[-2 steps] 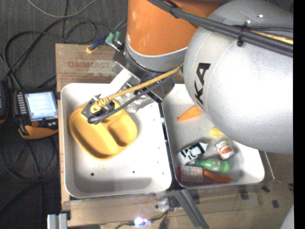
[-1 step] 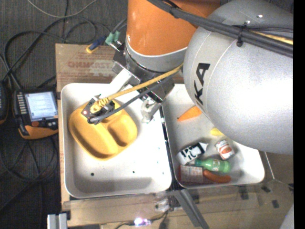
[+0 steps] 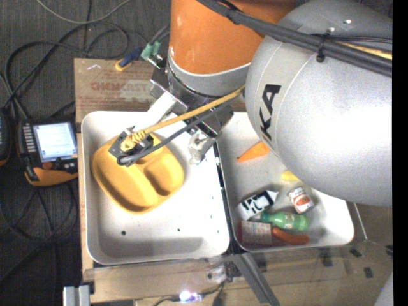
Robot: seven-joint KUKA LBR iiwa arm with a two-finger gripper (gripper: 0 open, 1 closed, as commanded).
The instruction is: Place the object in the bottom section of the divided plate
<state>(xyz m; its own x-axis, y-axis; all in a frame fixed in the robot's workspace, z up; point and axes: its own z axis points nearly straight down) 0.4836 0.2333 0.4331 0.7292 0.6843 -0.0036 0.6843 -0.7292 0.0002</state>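
The yellow divided plate (image 3: 137, 182) lies in the left bin (image 3: 159, 238), toward its upper left. The jaws hang just beside the plate's right rim, near the wall between the bins, and whether they are wide, narrow or holding anything cannot be told. The loose things lie in the right bin (image 3: 339, 231) — an orange carrot piece (image 3: 255, 150) at its upper left, and a black-and-white box (image 3: 258, 203), a green bottle (image 3: 287, 220) and a red-and-white can (image 3: 301, 199) nearer its lower edge.

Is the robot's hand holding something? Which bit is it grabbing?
It cannot be told. The hand hangs over the left bin, beside the yellow plate, too blurred to show any hold.
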